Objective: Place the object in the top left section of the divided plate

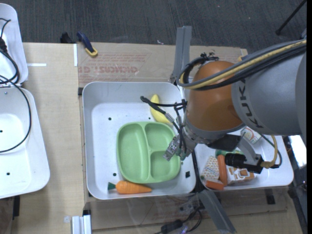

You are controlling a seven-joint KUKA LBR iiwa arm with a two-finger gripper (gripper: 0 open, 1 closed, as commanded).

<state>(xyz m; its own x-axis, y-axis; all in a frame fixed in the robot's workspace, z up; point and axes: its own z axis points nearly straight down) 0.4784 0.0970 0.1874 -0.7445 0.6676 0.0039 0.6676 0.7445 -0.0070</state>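
- Plate [141, 155]: green, divided, smooth plastic, rounded corners, lying flat in the left bin [97, 130]; one long section at left, two smaller at right.
- Gripper [176, 149] over the plate's right edge, at the ridge between the two right sections; fingers too small and blurred, cannot tell if spread or pinching.
- Banana [158, 108]: yellow, curved, just behind the plate's far right corner, partly under the arm [219, 101].
- Carrot [130, 187]: orange, tapered, lying along the plate's near edge, touching or just beside it.
- Right bin [278, 174]: printed packets and orange items, mostly hidden by the arm.
- Tabletop [53, 82]: light wood; brown cardboard sheet behind the bins.
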